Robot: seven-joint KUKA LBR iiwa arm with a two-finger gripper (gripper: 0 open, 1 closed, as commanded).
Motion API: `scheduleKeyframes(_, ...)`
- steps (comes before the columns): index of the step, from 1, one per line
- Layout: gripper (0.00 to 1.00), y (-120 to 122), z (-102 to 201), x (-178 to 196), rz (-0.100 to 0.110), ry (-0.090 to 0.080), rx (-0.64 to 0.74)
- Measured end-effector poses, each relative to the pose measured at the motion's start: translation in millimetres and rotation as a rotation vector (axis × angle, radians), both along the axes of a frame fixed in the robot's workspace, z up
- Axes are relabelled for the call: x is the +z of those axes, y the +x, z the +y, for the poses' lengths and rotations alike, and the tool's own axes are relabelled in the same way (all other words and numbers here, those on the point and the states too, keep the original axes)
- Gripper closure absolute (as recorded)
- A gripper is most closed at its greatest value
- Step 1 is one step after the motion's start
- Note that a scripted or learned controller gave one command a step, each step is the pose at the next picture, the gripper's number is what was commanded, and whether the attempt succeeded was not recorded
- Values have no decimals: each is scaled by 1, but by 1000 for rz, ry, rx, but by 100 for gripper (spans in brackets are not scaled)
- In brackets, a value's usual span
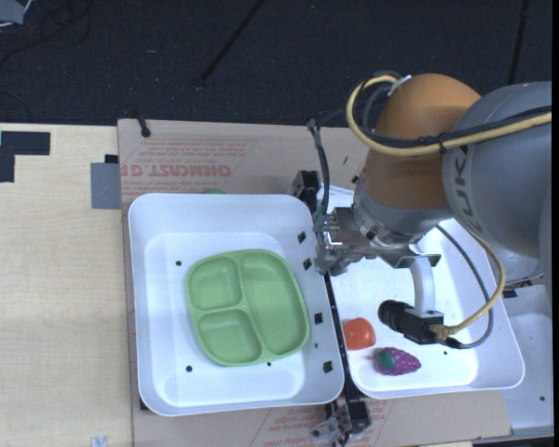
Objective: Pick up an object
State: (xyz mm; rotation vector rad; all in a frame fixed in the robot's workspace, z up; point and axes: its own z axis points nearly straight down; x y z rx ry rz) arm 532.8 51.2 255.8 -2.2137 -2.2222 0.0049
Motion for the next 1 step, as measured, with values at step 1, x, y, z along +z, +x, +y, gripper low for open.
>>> scheduleKeyframes(1,100,16,55,-3,-3,0,1)
